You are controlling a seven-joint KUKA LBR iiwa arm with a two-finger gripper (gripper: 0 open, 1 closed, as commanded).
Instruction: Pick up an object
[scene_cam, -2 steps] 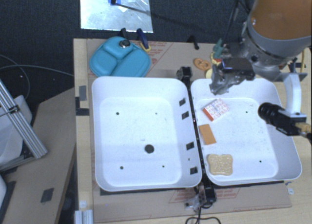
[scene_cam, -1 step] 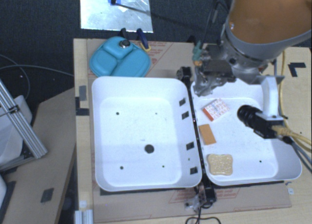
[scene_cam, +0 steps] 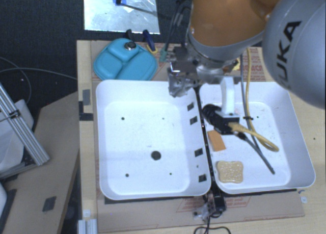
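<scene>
Camera view looks down at a slant on two white bins. Nearest to it, at about 7 o'clock inside the right bin [scene_cam: 288, 141], lies a beige square piece [scene_cam: 229, 172], flat on the floor of the bin and close to the near wall. Just beyond it, toward 12 o'clock, lies a small orange piece [scene_cam: 216, 141], also flat, near the wall that divides the bins; the two are near each other but apart. In the left bin [scene_cam: 127, 126], a little toward 5 o'clock from its middle, there is a dark round spot [scene_cam: 156, 155]; I cannot tell if it is a thing or a mark. My gripper [scene_cam: 178, 89] hangs over the far end of the dividing wall, at 12 o'clock from the orange piece and well apart from it. Whether it is spread or pressed together I cannot tell, and I see nothing held in it. Farther, behind the left bin at 12 o'clock, rests a blue tray [scene_cam: 126, 60]. Farthest lies a shiny metal sheet [scene_cam: 119, 1].
</scene>
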